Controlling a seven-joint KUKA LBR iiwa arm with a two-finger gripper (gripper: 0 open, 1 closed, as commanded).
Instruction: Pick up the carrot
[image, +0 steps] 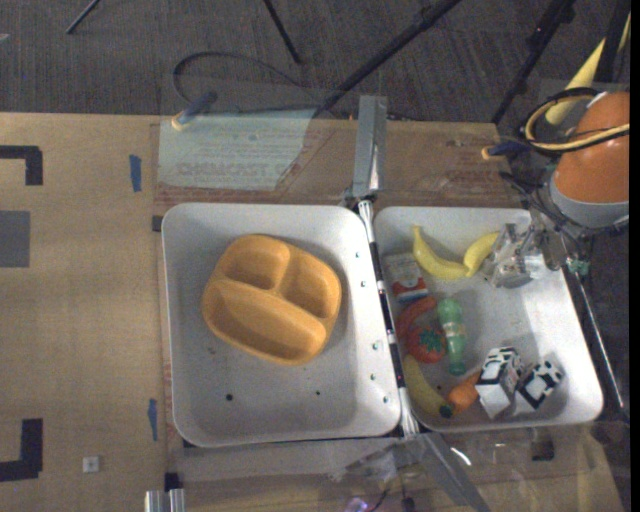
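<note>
Near the right bin's (585, 330) front, the carrot (463, 393) lies; jaws (515, 258) state unclear; no legible writing.

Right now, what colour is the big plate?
The plate is orange-yellow, seen in the camera view.

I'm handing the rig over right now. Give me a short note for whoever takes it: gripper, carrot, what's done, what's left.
Gripper: low over the far right part of the right bin, nothing seen between its fingers.
Carrot: lying at the right bin's near edge, between a banana and a black-and-white carton.
Done: no pick yet.
Left: move to the carrot, grasp it, lift it.
</note>
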